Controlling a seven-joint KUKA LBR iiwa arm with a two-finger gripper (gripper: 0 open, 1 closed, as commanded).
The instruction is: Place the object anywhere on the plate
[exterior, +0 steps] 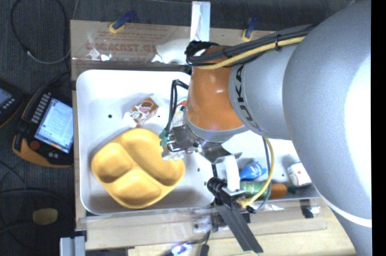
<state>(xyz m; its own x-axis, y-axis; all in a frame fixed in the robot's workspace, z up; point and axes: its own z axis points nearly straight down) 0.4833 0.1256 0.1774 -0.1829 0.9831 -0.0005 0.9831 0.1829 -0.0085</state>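
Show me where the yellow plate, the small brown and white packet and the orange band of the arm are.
yellow plate [136, 170], camera view, on the ridge between its compartments.
brown and white packet [143, 110], camera view, on its middle.
orange band [211, 98], camera view, on its left-facing side.

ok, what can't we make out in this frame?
- Gripper: camera view, fingers hidden under the orange wrist near the plate edge.
- Right bin: mostly covered by the arm; items at its front partly hidden.
- Packet in the left bin: too small to read.
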